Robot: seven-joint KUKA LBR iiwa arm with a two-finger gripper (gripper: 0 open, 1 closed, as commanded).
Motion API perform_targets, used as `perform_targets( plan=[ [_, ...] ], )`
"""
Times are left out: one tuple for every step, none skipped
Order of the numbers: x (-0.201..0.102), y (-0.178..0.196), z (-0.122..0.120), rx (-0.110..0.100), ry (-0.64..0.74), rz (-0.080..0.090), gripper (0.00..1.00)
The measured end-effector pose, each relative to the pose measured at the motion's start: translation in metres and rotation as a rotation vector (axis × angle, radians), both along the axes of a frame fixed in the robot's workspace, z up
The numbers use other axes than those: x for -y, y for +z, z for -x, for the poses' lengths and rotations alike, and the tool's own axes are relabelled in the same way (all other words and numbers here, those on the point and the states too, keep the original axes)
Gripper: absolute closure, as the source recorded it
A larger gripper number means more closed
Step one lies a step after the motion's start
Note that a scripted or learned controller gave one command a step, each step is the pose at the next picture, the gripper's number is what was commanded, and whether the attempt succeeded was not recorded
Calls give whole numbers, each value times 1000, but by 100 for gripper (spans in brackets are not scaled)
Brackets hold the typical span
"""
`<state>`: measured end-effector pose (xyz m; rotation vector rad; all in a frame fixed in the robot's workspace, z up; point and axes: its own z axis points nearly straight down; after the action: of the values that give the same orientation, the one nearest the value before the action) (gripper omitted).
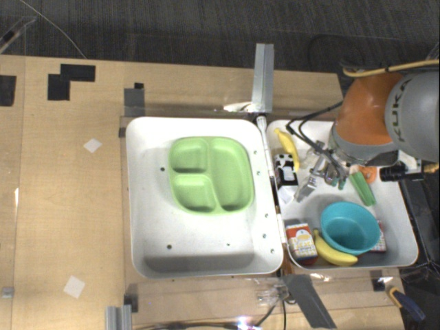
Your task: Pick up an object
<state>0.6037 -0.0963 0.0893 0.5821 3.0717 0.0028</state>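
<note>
The arm (pixel 388 115) reaches in from the right over the right bin (pixel 405 205). Its gripper (pixel 311 184) hangs low above the bin floor, fingers slightly apart with nothing between them. Around it lie a small yellow banana (pixel 287 146) near the far wall, a black-and-white box (pixel 286 170) just left of the fingers, a green marker (pixel 363 188), a blue bowl (pixel 349 227), a red-and-white carton (pixel 301 240) and a larger banana (pixel 334 253) touching the bowl. The left bin (pixel 148 205) holds a green 3-part tray (pixel 210 174)
</note>
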Motion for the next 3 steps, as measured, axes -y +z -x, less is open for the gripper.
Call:
perform_targets(
  plan=[
    [-2,1,30,-1,-14,0,0],
    [-3,16,25,13,-8,2,100],
    [-76,101,-30,1,-157,-6,100]
  ],
)
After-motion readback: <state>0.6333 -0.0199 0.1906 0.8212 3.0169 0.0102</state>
